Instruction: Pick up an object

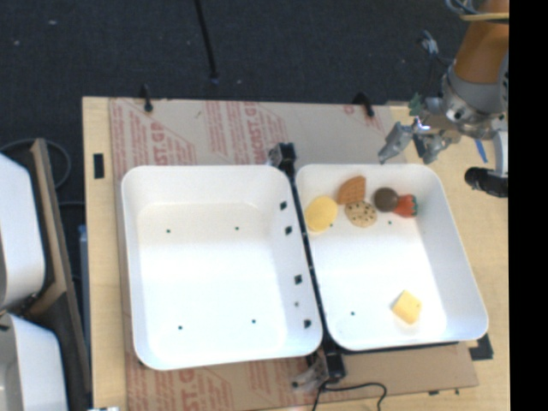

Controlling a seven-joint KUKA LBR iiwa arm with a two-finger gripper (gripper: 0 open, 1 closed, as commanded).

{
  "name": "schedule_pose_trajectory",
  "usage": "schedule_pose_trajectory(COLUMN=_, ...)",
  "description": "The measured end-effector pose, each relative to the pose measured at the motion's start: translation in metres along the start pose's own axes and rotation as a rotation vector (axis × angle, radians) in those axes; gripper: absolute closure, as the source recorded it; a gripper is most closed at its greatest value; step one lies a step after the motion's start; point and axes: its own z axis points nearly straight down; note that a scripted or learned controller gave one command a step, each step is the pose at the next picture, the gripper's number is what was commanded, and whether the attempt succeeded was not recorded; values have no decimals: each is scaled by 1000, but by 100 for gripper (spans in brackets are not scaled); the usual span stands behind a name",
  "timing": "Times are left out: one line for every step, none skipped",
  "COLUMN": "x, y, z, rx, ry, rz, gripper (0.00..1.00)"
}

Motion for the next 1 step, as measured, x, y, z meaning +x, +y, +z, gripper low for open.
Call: schedule_pose_trajectory(x=0, y=0, z=-11, rx=-1, ry=-1, rz=0, gripper=100)
